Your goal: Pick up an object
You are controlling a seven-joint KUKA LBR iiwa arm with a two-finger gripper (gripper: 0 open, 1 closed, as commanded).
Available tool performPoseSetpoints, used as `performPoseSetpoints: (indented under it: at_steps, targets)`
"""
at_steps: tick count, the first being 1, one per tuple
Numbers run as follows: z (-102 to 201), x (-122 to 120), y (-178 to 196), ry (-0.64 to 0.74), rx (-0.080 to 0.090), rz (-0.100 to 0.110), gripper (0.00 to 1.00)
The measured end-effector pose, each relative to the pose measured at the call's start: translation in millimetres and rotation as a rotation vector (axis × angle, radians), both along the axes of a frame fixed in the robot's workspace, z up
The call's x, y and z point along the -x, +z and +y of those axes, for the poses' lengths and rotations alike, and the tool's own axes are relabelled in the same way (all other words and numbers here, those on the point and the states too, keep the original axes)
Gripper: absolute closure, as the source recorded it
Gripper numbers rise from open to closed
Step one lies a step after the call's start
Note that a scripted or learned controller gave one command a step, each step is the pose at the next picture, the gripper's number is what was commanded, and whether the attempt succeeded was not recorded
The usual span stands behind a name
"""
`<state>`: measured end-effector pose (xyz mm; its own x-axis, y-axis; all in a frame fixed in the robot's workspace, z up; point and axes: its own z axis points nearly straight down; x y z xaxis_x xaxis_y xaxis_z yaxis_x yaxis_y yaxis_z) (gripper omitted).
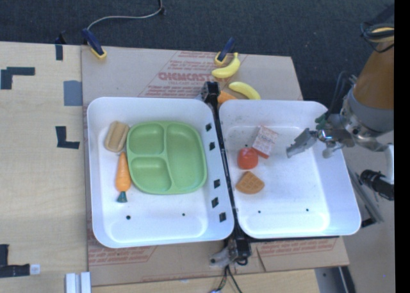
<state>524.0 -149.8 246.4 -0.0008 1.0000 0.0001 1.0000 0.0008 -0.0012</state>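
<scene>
The right bin (333, 211) holds a red round fruit (248, 157), a white and red packet (264, 140) just behind it, and an orange-brown waffle-like piece (250, 183) in front of it. My gripper (300, 145) reaches in from the right and hangs over the right half of this bin, pointing left toward the packet. It stands about a hand's width to the right of the packet and the fruit and touches neither. Nothing shows in its grasp.
The left bin (154, 227) holds a green divided plate (168, 157), a carrot (122, 176) and a bread slice (116, 136) at its left side. Two yellow bananas (226, 67) (244, 90) lie on the cardboard behind the bins. A black divider (221, 163) runs between the bins.
</scene>
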Motion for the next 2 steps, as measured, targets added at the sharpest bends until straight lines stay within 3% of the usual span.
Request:
performPoseSetpoints:
  at_steps: [1, 2]
  targets:
    - [72.3, -4.6, -62.9, 0.001, -0.001, 0.001, 0.00]
    - [53.2, -52.9, -159.4, 0.001, 0.001, -0.007, 0.00]
